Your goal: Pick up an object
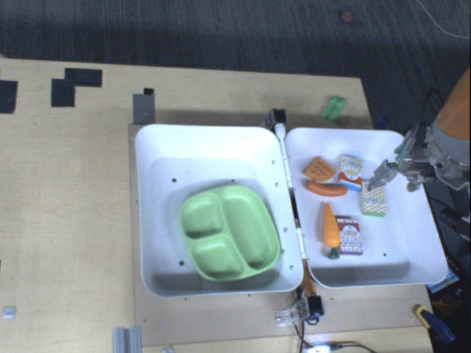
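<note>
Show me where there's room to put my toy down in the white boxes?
Left bin: bare floor behind the green tray. Right bin: bare strip along the near wall, below the carrot and red packet. Crowded around the hot dog and gripper.

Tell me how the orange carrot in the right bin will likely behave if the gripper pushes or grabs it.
The carrot looks like a smooth, tapered toy, so it probably rolls or pivots when nudged. Its glossy, rounded surface could slip from the gripper unless pinched across the middle. It lies against the small red box, so a push may shift that too.
</note>
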Robot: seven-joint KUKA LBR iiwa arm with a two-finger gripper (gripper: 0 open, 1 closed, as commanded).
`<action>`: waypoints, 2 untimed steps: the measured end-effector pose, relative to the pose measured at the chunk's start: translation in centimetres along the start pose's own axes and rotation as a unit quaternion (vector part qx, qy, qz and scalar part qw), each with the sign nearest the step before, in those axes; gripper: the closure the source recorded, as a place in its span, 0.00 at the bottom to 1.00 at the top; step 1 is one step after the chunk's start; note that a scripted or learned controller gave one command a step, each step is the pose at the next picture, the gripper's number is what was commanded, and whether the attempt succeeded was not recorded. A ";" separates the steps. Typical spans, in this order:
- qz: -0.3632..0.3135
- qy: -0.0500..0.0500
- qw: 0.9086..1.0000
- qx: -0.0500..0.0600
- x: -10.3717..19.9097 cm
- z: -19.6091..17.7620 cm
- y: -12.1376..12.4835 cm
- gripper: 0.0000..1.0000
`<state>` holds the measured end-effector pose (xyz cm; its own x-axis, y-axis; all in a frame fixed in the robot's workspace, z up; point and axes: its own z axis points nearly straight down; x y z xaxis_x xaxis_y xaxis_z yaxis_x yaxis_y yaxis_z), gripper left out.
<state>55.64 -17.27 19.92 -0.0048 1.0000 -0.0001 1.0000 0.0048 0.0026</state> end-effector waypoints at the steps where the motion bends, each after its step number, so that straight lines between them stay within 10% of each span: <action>1: -0.001 -0.001 1.000 -0.006 -2.0 10.8 5.0 0.00; 2: -0.002 -0.001 1.000 -0.009 -1.9 9.6 5.2 1.00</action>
<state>60.92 -19.19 10.31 -0.0093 1.0000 -0.0030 0.9997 0.0094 0.0206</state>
